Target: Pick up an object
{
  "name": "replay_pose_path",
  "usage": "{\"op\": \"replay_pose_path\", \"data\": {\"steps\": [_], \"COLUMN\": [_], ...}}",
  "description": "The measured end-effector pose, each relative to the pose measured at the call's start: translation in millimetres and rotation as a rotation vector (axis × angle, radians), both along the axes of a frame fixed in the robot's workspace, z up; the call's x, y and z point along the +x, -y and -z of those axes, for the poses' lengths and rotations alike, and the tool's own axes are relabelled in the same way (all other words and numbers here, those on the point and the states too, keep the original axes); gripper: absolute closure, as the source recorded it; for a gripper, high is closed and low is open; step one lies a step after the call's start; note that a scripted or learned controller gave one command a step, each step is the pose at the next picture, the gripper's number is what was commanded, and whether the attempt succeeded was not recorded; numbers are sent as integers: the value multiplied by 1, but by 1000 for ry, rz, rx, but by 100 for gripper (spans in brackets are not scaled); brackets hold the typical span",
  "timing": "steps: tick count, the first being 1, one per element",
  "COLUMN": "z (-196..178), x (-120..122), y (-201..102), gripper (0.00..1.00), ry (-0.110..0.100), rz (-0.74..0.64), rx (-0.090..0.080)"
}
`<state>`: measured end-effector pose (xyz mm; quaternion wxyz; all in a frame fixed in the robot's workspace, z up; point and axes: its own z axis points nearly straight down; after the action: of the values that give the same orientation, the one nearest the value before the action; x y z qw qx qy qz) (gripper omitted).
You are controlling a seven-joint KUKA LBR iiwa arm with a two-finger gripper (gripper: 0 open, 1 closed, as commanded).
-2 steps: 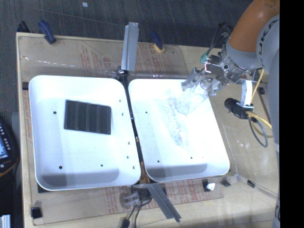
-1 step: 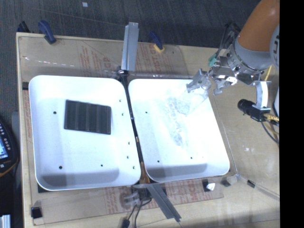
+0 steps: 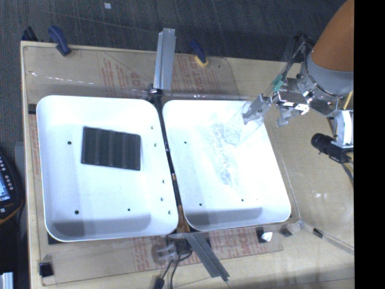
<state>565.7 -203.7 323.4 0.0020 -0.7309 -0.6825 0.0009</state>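
Observation:
A dark grey ribbed rectangular pad (image 3: 111, 148) lies flat in the left bin (image 3: 54, 209). In the right bin (image 3: 271, 203) lies a crumpled clear plastic piece (image 3: 224, 146), hard to make out against the white floor. My gripper (image 3: 267, 114) hovers over the right bin's far right corner, open, with its two fingers spread apart. One fingertip (image 3: 252, 111) is close to the upper end of the clear plastic; I cannot tell if it touches. Nothing sits between the fingers.
A metal bar (image 3: 165, 59) stands at the back between the bins, and another (image 3: 204, 257) lies at the front. Blue clamps (image 3: 59, 40) grip the bench's far edge. A black cable fitting (image 3: 328, 144) hangs off the arm at the right.

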Motion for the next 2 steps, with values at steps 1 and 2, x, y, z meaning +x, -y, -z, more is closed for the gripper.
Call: {"op": "replay_pose_path", "data": {"steps": [1,2], "z": [-3,59], "x": [28,44], "y": [1,4], "gripper": [0,0], "ry": [5,0], "rz": [-115,-122], "rx": [-3,-1]}}
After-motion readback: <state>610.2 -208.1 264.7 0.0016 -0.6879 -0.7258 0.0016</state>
